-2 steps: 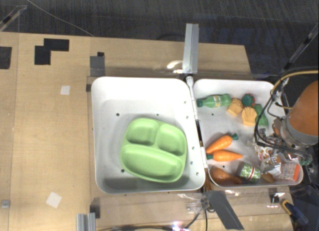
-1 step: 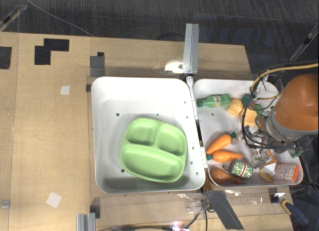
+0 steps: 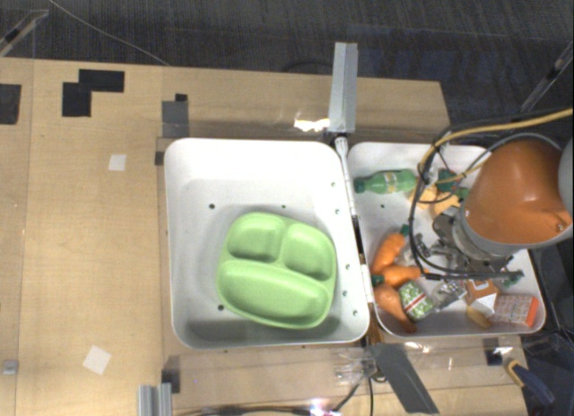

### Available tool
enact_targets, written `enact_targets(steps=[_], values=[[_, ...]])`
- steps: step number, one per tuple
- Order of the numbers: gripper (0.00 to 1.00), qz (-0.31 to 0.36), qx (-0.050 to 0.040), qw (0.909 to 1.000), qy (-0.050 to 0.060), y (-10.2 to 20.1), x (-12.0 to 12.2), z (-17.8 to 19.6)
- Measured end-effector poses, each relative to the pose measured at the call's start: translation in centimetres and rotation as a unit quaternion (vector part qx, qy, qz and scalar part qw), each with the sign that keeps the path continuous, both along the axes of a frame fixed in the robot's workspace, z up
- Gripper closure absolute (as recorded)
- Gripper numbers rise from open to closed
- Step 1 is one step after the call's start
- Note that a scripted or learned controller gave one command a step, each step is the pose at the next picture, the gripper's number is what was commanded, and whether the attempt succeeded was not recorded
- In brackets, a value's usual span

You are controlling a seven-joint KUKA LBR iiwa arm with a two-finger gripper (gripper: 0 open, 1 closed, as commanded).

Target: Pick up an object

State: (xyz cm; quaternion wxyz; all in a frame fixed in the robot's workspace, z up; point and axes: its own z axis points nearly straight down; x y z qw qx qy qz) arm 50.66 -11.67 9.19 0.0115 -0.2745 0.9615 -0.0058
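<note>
Objects for picking sit in the right bin [image 3: 362,226] — a loose cluster against its left wall and front edge. Camera view: green plastic bottle [image 3: 387,181] lies on its side near the back left corner, cap toward the left wall. Three orange carrot-like pieces [image 3: 391,249] are stacked along the left wall, running toward the front left corner. A small green-and-white packet [image 3: 413,299] touches the frontmost carrot piece. A reddish-white packet [image 3: 515,309] lies at the front right corner, with a small tan item just beside it.

Left bin [image 3: 184,226] holds a light green divided tray [image 3: 276,269], three compartments, resting toward the front right part of the bin floor.

Arm reaches in from the right; the orange band [image 3: 514,192] hangs over the right bin's centre. Gripper [image 3: 453,273] is low over the bin floor, beside the carrots and packet — cannot tell how its claw stands, the wrist and cables hide it.
</note>
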Motion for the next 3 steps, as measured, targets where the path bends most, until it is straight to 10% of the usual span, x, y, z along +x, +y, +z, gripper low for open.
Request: enact_targets(steps=[1,2,3], values=[[0.0,0.138,-0.004,0.9905,-0.001,1.3,0.2,0.0],[0.0,0.342,-0.0047,0.9399,0.002,0.0,2.5,0.0],[0.0,0.327,-0.0067,0.9451,0.003,2.4,2.1,0.0]])
